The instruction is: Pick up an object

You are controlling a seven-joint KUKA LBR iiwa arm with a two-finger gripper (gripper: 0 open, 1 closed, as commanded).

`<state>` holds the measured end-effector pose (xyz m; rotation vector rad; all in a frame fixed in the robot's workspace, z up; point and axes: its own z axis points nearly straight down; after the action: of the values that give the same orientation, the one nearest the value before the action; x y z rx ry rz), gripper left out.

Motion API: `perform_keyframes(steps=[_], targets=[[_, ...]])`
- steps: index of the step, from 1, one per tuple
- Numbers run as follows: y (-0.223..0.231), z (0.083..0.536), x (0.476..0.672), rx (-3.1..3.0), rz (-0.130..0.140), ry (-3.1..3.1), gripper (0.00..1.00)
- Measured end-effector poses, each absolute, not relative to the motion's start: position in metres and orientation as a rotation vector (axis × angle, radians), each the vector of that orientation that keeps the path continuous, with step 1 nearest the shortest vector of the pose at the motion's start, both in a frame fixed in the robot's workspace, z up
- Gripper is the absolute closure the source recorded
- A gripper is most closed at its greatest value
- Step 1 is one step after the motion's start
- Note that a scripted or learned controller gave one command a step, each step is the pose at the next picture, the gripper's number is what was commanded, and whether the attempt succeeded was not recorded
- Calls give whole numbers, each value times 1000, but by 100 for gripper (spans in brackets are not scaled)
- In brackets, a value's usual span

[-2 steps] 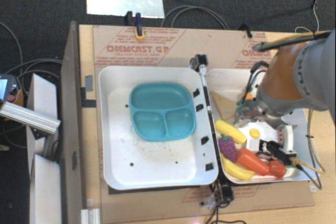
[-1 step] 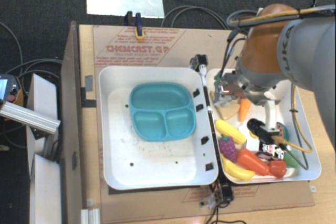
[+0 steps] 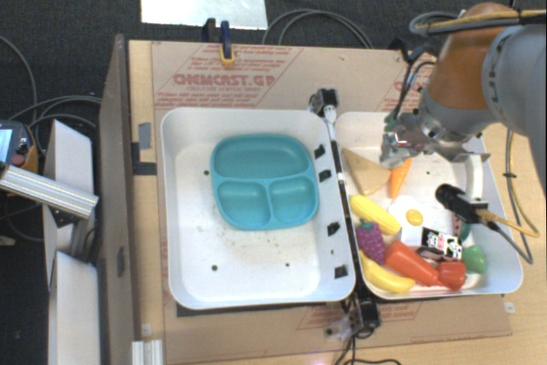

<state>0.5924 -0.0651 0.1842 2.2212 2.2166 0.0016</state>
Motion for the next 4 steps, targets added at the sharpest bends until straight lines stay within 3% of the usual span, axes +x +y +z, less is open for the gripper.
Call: perform_keyframes(steps=[1, 2, 3, 4], targets=[[-62, 184, 591, 2217, 2, 2223, 0], [-122, 114, 601, 2226, -5, 2218, 0], [-10, 189, 615, 2202, 15, 2235, 0], [-77, 185, 653, 2219, 4, 2216, 0]])
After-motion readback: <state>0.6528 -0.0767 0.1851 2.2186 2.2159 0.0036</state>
